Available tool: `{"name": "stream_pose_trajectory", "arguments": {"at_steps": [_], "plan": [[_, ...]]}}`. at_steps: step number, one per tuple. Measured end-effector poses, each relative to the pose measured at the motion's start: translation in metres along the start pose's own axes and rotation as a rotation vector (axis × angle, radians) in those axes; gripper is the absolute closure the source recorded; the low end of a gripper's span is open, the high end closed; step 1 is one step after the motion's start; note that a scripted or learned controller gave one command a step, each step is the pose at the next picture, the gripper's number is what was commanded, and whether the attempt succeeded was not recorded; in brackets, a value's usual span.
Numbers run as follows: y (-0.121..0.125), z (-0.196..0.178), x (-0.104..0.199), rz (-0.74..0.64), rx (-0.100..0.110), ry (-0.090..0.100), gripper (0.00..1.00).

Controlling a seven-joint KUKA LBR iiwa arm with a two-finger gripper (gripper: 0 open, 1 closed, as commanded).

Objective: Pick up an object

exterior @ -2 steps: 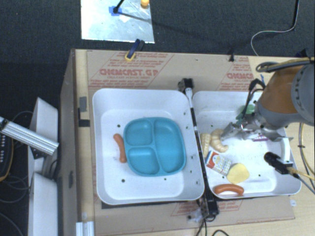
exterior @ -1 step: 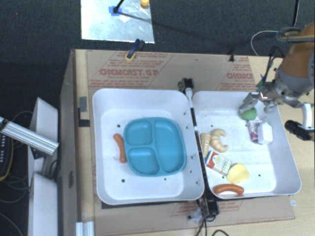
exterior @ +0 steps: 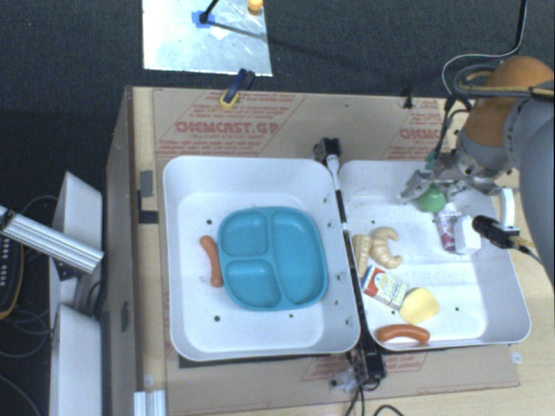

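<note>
Two white bins sit side by side on the bench, and the gripper (exterior: 431,185) hangs over the far part of the right bin (exterior: 507,306), with the grey arm (exterior: 520,120) and its orange band rising behind it to the right.

Well to the gripper's left, the left bin (exterior: 186,232) holds two things: one orange sausage (exterior: 211,260) lying along the left edge of one blue divided plate (exterior: 271,256), which has three compartments.

The right bin holds six things. Nearest the divider, below and to the left of the gripper, lies one pale croissant (exterior: 381,246). Further below it is one red-and-white packet (exterior: 383,286), just beside one yellow lemon-like piece (exterior: 419,304), and at the near rim, farthest from the gripper, a second orange sausage (exterior: 401,334). Directly under the gripper tips sits one green round object (exterior: 429,201), touching or nearly touching them; whether the fingers actually close around it cannot be told, since the wrist and its cables cover them. Just below and to the right of the gripper lies one small wrapped pouch (exterior: 451,231) with purple print, near the green object but apart from it.
</note>
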State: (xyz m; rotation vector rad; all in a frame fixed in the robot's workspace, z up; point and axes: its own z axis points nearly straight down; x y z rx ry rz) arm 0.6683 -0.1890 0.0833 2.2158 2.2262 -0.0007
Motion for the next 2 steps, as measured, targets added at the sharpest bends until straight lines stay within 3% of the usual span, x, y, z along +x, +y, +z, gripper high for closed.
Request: {"name": "stream_pose_trajectory", "arguments": {"at_steps": [1, 2], "plan": [[0.002, -0.013, 0.000, -0.004, -0.007, -0.003, 1.00], [0.002, -0.057, 0.056, -0.001, -0.005, 0.000, 1.00]]}}
